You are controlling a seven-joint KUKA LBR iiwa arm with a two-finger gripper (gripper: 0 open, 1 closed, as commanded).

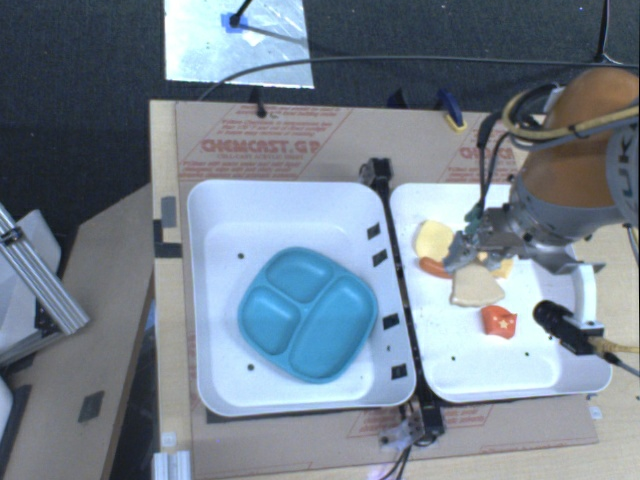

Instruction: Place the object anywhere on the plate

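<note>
A blue sectioned plate (306, 314) lies in the left bin (225, 218). In the right bin (520, 373) lie several play-food pieces: a pale yellow round piece (433, 238), a small orange piece (433, 266), a tan bread-like slice (474, 288) and a red piece (499, 321). My gripper (466, 248) hangs low over the right bin, just right of the yellow piece and above the tan slice. Its fingertips sit among these pieces, and the view does not let me tell how they stand.
The two white bins sit side by side on a cardboard-covered bench, split by a black-clipped divider (395, 288). A shiny foil sheet (238, 28) lies beyond the bench at the top left. The arm's grey and orange body (585, 158) covers the right bin's far right corner.
</note>
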